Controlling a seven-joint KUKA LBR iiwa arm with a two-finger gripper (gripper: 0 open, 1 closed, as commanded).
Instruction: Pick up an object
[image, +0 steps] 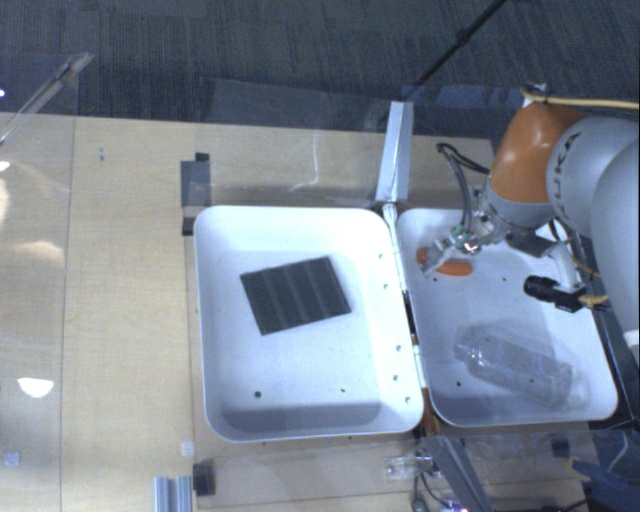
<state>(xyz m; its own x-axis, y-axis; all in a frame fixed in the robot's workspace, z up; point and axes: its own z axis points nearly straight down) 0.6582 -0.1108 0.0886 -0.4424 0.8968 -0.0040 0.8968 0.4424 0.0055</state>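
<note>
Pale wooden bench, two shallow white bins (300, 420) side by side — my gripper (462, 240) is low in the right bin's far left corner, right over a small orange-red object (452, 267), nearly touching. It looks light, probably soft; I'd pinch across its narrow middle. Grip state — can't tell.

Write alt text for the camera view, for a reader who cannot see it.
A grey arm with an orange band reaches from the right, its gripper low over the right white bin, beside a small orange-red object. A clear plastic bottle lies in that bin; a dark ribbed rectangular pad lies in the left bin.
</note>
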